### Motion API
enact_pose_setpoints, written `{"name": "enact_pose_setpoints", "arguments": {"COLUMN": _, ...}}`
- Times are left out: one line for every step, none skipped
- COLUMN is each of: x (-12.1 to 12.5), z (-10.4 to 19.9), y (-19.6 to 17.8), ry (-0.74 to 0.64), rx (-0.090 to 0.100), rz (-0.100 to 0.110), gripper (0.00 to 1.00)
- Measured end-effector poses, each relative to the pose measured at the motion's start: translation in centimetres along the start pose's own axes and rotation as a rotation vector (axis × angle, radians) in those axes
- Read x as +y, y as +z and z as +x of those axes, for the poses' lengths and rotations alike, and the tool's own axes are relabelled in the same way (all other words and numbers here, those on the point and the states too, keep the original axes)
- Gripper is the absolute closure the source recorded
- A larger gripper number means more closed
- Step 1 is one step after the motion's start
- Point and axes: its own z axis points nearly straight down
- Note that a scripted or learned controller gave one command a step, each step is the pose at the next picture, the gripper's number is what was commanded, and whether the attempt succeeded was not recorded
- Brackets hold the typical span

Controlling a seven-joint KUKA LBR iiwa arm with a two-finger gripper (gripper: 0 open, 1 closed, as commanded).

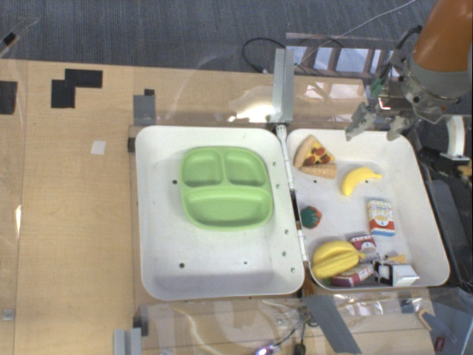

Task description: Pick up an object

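Nearest to us, in the front corner of the right bin (425,198), we find a cluster: a bunch of yellow bananas (335,257) lying on a dark red packet (353,275), with a small black-and-white box (395,274) just beside them against the front rim. Behind that cluster, we see a small carton (381,218) with red and blue print lying flat near the bin's right side, and a red strawberry (310,216) close to the left wall. Further back, a single yellow banana (358,180) lies near the middle, and a pizza slice (315,158) sits in the back left corner, near the wall shared with the other bin. We see the left bin (159,220) carrying a green divided plate (225,187), set flat around its centre with two small compartments at the back and one long one in front. Over the back edge of the right bin, we see the hand (379,125) hanging below the arm's orange band (446,22), its two fingers spread apart with nothing between them, well apart from the banana and the pizza slice.
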Motion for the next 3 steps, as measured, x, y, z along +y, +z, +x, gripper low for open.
{"name": "enact_pose_setpoints", "arguments": {"x": -1.2, "z": -2.9, "y": 12.1, "ry": -0.017, "rx": 0.000, "rz": 0.001, "gripper": 0.00}}
{"name": "enact_pose_setpoints", "arguments": {"x": -1.0, "z": -3.8, "y": 19.1, "ry": -0.068, "rx": -0.002, "rz": -0.008, "gripper": 0.00}}
{"name": "enact_pose_setpoints", "arguments": {"x": -0.8, "z": -3.6, "y": 17.8, "ry": -0.069, "rx": 0.000, "rz": -0.015, "gripper": 1.00}}
